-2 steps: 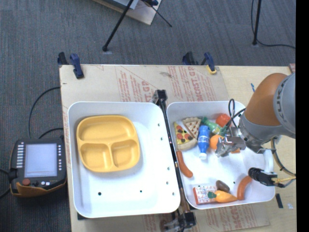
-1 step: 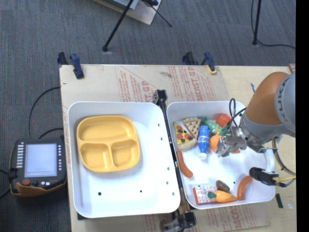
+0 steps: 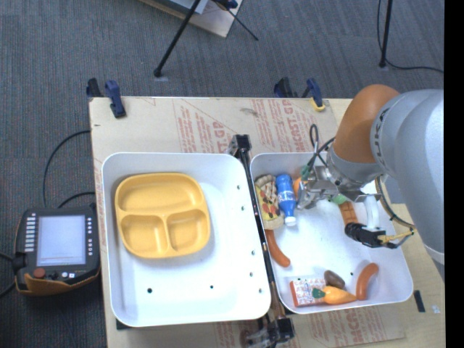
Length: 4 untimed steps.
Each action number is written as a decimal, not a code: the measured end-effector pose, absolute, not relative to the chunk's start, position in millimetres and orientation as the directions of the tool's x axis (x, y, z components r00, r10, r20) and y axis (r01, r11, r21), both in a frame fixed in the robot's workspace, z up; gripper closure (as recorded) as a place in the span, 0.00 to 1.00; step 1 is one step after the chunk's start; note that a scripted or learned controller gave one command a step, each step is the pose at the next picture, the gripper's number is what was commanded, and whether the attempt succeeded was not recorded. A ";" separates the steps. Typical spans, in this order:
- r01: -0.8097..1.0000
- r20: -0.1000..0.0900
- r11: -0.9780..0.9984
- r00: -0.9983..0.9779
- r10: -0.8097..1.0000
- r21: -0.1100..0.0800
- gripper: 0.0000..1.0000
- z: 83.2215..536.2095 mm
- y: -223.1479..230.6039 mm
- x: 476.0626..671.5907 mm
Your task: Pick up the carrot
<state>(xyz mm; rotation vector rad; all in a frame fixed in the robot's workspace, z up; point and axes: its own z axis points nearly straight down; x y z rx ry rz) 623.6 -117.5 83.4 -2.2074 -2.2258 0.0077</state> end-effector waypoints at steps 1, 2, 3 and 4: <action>0.901 0.030 0.435 -0.434 0.900 -0.006 1.00 88.4 -171.2 641.9; 0.900 0.005 0.436 -0.436 0.900 -0.002 0.00 90.5 -177.4 643.5; 0.999 0.002 -0.043 0.044 0.999 -0.006 0.00 84.4 -150.0 644.5; 0.999 0.002 -0.041 0.041 0.999 -0.004 0.00 85.1 -192.1 645.4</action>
